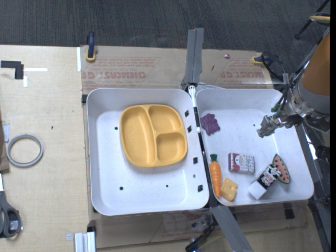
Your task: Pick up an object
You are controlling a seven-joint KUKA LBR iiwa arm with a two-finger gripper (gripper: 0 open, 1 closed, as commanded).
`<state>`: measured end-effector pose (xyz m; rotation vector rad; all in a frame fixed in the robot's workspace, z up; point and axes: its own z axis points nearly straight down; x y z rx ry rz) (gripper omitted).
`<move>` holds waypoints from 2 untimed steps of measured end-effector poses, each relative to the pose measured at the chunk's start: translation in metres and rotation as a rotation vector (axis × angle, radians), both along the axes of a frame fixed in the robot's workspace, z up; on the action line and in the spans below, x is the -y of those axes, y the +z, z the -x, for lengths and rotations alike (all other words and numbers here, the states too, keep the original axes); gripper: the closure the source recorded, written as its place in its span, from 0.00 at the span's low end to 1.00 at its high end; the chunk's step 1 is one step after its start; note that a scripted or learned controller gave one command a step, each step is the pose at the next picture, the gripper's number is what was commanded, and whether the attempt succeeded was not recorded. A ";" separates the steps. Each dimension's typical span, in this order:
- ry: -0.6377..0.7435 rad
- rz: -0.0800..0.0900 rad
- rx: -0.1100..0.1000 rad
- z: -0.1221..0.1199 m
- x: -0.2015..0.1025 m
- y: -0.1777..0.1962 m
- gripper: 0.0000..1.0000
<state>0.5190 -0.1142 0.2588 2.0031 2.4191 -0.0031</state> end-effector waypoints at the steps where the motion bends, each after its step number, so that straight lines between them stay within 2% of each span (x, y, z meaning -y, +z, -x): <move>1: -0.019 0.001 -0.001 -0.005 -0.045 0.109 1.00; 2: 0.273 0.000 0.000 0.022 0.012 0.109 1.00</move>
